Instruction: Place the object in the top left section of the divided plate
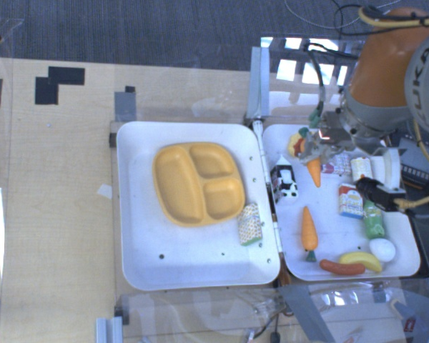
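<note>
Tool (316, 143), grip state indiscernible, above carrot (314, 171) in right bin (404, 263); likely miss or slip before reaching divided plate (198, 183).

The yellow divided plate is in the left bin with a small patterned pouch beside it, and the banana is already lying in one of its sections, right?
Not quite. In the camera view the banana lies in the right bin, next to the sausage. The yellow divided plate is in the left bin with the patterned pouch beside it, as you said.
</note>
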You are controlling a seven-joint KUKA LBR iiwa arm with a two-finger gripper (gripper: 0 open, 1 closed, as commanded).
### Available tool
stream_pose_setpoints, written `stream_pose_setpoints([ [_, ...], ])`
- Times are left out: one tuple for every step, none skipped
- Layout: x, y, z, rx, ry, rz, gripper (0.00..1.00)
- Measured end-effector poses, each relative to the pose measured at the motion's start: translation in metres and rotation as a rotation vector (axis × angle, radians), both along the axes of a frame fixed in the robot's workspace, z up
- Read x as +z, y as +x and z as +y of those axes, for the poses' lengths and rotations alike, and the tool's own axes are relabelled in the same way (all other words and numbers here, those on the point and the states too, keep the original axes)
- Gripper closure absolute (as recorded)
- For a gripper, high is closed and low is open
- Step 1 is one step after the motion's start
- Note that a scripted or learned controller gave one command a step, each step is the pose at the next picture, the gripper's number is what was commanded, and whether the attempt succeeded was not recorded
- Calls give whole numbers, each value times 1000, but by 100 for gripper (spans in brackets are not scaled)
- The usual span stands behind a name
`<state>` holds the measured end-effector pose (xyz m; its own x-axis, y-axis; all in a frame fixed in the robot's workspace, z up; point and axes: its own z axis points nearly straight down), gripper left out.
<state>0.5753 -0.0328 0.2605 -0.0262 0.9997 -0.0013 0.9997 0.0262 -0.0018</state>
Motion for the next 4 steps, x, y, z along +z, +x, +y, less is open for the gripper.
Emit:
stream_pose_setpoints([
  [-4,47,55,162,1,-3,100],
  [-25,83,141,-15,1,-1,100],
  [-24,83,140,-15,1,-2,0],
  [56,9,143,-106,1,-3,0],
])
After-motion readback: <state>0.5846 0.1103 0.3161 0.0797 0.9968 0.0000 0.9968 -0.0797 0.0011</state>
